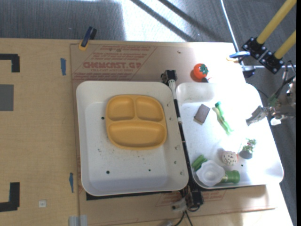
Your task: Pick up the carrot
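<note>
Cannot tell for sure which piece is the carrot. Nearest match: orange piece (200, 72) with a green cap, lying on the cardboard (117, 62) just outside the far corner of the right bin (268, 140), well apart from the gripper (259, 116), up and to its left in view. Gripper poised over the right bin's right rim, nothing seen in it; open or closed, cannot tell. Just left of gripper, a green stalk (222, 119), then a grey block (202, 113). Below gripper, a small leafy piece (248, 148), a speckled ball (229, 157), a clear cup (209, 173), green pieces (231, 176). Far left of gripper, left bin (89, 140) with a yellow tray (136, 121).
</note>
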Tool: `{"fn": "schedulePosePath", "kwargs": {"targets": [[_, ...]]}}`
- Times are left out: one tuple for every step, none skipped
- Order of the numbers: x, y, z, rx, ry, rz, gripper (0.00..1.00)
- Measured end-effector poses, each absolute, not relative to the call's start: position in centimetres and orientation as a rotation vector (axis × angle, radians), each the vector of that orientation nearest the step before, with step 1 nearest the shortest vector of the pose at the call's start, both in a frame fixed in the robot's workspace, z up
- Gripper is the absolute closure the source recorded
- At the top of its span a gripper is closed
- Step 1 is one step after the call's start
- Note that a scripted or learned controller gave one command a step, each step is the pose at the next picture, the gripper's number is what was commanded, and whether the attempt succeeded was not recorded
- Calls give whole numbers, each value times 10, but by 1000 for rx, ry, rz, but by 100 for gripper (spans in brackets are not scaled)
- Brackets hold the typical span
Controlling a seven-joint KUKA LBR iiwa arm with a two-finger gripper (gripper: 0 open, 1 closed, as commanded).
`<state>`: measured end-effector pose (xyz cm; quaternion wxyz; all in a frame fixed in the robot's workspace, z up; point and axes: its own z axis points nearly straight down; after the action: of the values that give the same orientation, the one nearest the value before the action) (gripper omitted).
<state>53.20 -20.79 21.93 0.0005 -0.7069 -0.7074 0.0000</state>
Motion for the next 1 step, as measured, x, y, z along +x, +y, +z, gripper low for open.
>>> {"fn": "schedulePosePath", "kwargs": {"targets": [[479, -165, 113, -2407, -2014, 2, 0]]}}
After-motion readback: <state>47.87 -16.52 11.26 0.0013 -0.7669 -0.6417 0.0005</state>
